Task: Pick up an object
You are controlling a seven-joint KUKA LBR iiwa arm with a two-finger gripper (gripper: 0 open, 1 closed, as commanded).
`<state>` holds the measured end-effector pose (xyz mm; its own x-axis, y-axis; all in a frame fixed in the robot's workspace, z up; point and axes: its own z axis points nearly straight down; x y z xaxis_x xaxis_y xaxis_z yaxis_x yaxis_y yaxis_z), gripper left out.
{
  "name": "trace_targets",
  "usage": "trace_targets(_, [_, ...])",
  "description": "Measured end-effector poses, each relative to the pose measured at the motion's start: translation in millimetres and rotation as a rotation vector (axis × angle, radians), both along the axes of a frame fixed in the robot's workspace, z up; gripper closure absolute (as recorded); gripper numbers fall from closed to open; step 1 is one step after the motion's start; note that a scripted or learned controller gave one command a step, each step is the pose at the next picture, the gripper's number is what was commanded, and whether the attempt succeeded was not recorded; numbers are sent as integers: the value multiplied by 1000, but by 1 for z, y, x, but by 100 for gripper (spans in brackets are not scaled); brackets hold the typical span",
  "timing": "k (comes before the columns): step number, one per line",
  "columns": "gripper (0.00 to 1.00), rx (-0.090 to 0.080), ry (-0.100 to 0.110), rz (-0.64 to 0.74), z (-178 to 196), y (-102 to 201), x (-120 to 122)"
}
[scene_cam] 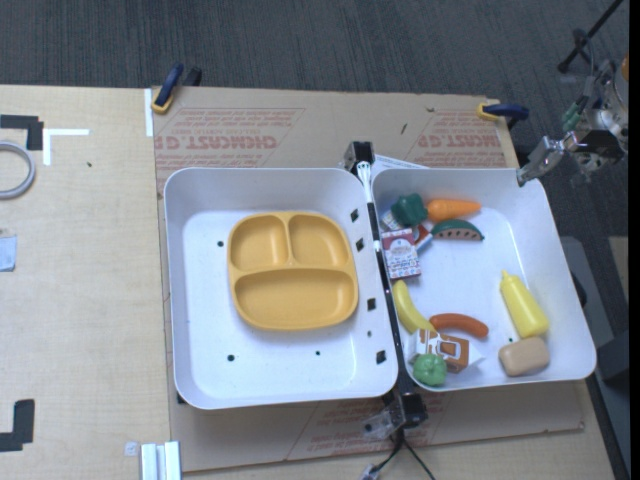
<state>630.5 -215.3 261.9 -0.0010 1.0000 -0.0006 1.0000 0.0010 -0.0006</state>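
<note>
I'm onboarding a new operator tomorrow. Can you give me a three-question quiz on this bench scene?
1. True or false: the yellow divided plate lies in the left bin.
2. Which item lies nearest the right bin's front right corner? A) carrot B) tan bread roll C) watermelon slice
3. Fill in: the yellow mustard bottle lies just behind the ____.

Key: 1. True. 2. B. 3. Tan bread roll.

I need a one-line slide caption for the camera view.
Gripper above the right bin's far corner; toy foods inside, yellow divided plate in left bin.
</note>
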Motion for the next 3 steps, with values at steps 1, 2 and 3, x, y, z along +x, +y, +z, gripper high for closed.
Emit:
trace_targets(1, [0,1,0,151,-99,111,-53])
trace_targets(2, [0,2,11,175,-138,106,27])
trace_targets(3, [0,1,8,220,-148,110,28])
